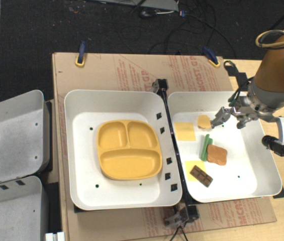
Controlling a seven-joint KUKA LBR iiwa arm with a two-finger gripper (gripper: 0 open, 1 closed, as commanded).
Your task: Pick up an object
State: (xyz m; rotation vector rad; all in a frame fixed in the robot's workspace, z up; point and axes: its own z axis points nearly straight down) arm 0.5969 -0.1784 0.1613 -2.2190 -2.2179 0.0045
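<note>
Above the right bin [262,179], the claw [230,118] hangs with fingers spread, gripping nothing; a round yellow piece [204,121] lies just beside its left fingertip, near a yellow square [185,131], a green stick [205,147] and an orange-brown lump [217,154]

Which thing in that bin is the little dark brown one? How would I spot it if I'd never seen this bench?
Start at the right-hand white bin, the one the grey arm reaches into. Near its front left corner lies a small dark brown rectangular block, tilted, resting partly on a flat yellow square. It is the darkest piece there; its neighbours are yellow, green or orange-brown.
</note>
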